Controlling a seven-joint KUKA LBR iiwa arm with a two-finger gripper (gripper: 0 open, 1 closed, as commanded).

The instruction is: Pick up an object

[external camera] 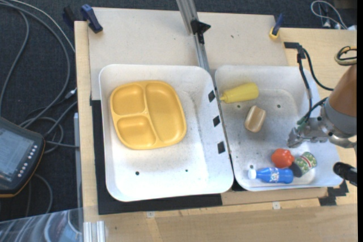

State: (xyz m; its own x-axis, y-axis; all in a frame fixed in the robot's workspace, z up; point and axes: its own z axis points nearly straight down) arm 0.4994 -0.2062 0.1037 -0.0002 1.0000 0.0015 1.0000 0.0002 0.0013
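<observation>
Two white bins (pixel 113 139); one yellow tray (pixel 148 114); five small objects (pixel 255 118).

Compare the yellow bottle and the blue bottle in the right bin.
The yellow bottle lies near the bin's far edge; the blue bottle lies at the near edge. The yellow one looks bulkier and lies apart; the blue one has a white cap and lies against the red object. Both lie on their sides.

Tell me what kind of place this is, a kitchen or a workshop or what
Most likely a robot lab bench rather than a kitchen. Two white bins, the left bin and the right bin, sit clamped on a wooden board, loose cables trail over dark carpet, and a robot gripper reaches in.
</observation>
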